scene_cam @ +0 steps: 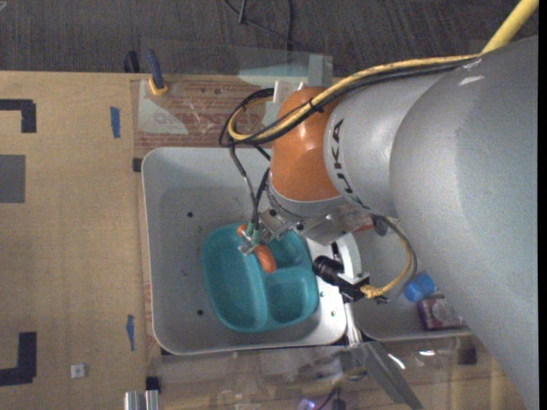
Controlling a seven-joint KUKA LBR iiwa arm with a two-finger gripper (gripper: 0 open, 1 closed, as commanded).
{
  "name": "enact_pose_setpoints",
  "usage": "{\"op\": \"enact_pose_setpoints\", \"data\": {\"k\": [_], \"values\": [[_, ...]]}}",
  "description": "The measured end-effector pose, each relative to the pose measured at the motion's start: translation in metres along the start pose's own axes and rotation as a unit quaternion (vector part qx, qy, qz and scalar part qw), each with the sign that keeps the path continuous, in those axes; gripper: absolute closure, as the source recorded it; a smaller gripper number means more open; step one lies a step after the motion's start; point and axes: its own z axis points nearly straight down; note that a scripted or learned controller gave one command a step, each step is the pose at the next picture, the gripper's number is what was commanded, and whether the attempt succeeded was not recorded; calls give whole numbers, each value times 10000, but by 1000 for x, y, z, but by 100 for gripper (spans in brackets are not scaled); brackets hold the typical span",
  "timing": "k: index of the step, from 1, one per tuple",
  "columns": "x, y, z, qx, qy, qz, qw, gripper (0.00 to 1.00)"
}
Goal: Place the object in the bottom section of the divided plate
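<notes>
The grey arm is looming closest to my camera, sweeping in from the right and covering much of the right bin, with its orange band sitting just above the wrist. Below that, I am watching the gripper hanging over the upper part of the teal divided plate, which is lying in the left white bin. A small orange object is showing right at the tips, just above the ridge that splits the plate, and from my slant it looks like the fingers are pinching it, though the wrist is shading the contact and I am not fully sure. I am judging that the arm is carrying it low over the plate so the drop will be short and the piece will not bounce out. The bottom section, toward the lower edge of my view, is lying beyond the ridge from where the object is hanging, so I am expecting a short shift that way before release. Yellow and black cables are looping beside the wrist, close to the bin wall, and could snag.
</notes>
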Motion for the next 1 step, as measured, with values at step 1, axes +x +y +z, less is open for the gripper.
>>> {"op": "enact_pose_setpoints", "data": {"k": [1], "values": [[-1,0,0,-1,-7,1,10000,0]]}}
